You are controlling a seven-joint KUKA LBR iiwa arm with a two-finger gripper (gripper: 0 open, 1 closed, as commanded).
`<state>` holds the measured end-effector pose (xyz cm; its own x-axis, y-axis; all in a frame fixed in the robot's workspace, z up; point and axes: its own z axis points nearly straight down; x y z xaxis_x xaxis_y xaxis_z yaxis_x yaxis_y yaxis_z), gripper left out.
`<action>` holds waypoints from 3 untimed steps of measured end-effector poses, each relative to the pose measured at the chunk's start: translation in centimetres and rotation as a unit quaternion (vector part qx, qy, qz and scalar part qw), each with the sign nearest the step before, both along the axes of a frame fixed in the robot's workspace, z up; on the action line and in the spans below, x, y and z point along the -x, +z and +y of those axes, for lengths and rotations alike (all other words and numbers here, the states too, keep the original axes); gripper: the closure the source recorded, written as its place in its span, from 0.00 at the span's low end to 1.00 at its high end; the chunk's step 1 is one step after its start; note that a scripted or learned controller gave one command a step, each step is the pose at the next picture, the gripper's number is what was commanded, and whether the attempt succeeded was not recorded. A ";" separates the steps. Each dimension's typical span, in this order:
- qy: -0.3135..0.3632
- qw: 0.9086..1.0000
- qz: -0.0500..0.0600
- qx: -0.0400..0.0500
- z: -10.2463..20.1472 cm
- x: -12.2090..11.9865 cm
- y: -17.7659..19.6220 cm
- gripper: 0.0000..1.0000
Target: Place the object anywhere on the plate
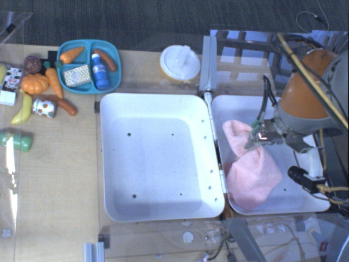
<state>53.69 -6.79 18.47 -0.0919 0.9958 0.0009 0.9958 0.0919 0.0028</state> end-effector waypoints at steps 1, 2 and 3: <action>0.003 1.000 0.000 0.001 0.1 -0.1 4.0 1.00; 0.203 0.979 0.000 0.001 4.8 1.2 4.6 1.00; 0.395 0.919 0.000 0.001 9.3 2.6 4.4 1.00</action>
